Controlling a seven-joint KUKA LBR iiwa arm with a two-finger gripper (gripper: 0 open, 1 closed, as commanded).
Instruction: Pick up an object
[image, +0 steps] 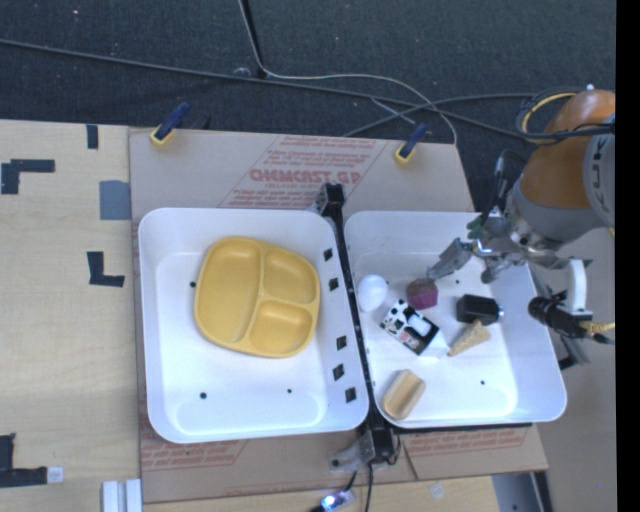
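The hand (452, 262) hangs in the right bin (530, 395), at two o'clock from the purple block (423, 294); I cannot tell its state. The objects lie crowded, so descending it may push the block against the black-and-white toy (409, 326).

A yellow divided plate (257, 297) lay in the left white bin (165, 330). Both bins sat on a cardboard sheet (300, 170), held by two yellow-and-blue clamps (170, 122) at its far edge. Black cables (330, 85) trailed across the dark carpet (120, 60) beyond the bench.
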